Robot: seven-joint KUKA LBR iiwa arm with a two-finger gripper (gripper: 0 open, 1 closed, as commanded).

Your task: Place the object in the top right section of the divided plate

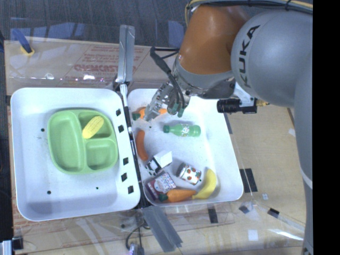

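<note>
1 corn cob [93,126] fills the divided plate's [64,142] top right section; end effector [162,106] grip unclear.

Corn [93,126] in plate [66,142], claw [164,106] over right bin [223,142]

Grey arm [276,52], orange band, KUKA lettering

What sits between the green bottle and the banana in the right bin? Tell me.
In the camera view, between the green bottle and the banana lies bare white bin floor, then a small white can with coloured dots touching the banana's left side.
</note>
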